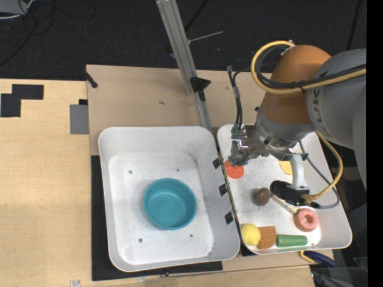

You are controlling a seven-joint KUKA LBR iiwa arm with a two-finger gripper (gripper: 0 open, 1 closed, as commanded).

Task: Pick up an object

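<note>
My gripper (238, 156) reaches down into the right bin (335, 235) near its left wall. Just under its tip lies a small red-orange round thing (234, 171); whether the two touch I cannot tell. Further toward the front of the same bin sit a brown ball (261, 196), a pink ring (306, 220), a yellow lemon-like piece (251, 234), an orange-brown block (267, 237) and a green piece (291, 241). A yellow thing (285, 168) is partly hidden behind the arm's bracket.
The left bin (119, 154) holds a teal bowl (170, 203). A slanted metal rail (179, 40) rises behind the bins. The arm's grey and orange body (299, 94) hangs over the back of the right bin.
</note>
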